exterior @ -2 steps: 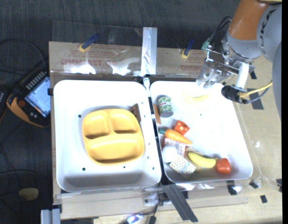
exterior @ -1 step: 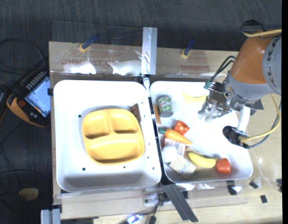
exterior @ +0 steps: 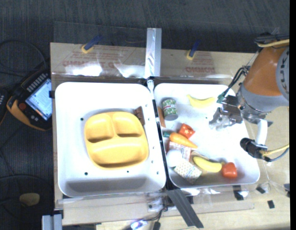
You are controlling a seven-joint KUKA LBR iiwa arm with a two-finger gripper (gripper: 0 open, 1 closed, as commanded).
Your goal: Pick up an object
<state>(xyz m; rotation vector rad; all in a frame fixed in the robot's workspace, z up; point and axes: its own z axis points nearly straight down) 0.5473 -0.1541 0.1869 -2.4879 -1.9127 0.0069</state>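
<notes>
The right bin (exterior: 243, 174) holds several toy foods: a small green can (exterior: 170, 108), a yellow banana (exterior: 201, 101) near the back, a red pepper (exterior: 186, 130), an orange carrot (exterior: 182, 140), a second banana (exterior: 207, 165), a red piece (exterior: 229, 170) and a patterned wrapped item (exterior: 188, 170). My gripper (exterior: 223, 120) hangs over the right part of this bin, right of the pepper and below the back banana. Nothing shows between its fingers. The arm's orange band (exterior: 264, 73) sits above it at the right.
The left bin (exterior: 71, 176) holds a yellow divided tray (exterior: 116, 139) and a small brown piece (exterior: 139, 113) at its far right corner. A handheld controller (exterior: 33, 102) with cables lies left of the bench. Clips (exterior: 91, 43) hold a plastic sheet behind the bins.
</notes>
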